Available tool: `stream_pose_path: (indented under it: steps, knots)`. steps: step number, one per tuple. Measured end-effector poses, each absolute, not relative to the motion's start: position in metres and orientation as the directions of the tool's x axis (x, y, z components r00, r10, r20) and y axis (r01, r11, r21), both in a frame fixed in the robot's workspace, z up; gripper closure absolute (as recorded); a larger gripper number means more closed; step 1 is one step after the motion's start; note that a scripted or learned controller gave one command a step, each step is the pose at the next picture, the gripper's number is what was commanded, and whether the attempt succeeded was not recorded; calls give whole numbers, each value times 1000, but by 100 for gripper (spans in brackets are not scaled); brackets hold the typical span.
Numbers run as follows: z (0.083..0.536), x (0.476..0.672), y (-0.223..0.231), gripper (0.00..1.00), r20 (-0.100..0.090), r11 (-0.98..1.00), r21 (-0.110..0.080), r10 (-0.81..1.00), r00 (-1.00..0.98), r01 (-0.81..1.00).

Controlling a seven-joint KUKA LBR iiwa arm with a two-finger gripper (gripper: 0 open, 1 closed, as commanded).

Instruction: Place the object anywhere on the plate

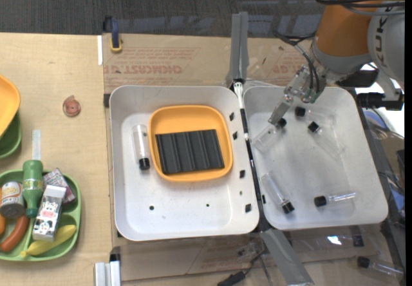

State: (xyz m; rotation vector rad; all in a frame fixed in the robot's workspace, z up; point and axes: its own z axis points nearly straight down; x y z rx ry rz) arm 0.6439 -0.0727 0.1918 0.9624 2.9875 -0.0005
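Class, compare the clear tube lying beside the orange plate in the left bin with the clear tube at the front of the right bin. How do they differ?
The left-bin tube lies next to the orange plate, pointing front to back; the right-bin tube lies far from it, running crosswise. The left one looks thicker. Both are clear with a black cap.

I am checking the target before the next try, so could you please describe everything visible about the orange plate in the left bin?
The orange plate is a rounded-square dish with a raised rim, plastic by its look. It lies flat in the upper middle of the left bin. A dark ribbed rectangular pad lies on it, reaching toward its lower edge. A clear vial with a black cap lies just beside its left rim; whether they touch is unclear.
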Motion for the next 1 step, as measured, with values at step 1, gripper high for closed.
stream_pose_path:
  steps: [1]
  knots:
    - [176, 642, -130, 0, -3, 858, 0, 513, -858, 513]
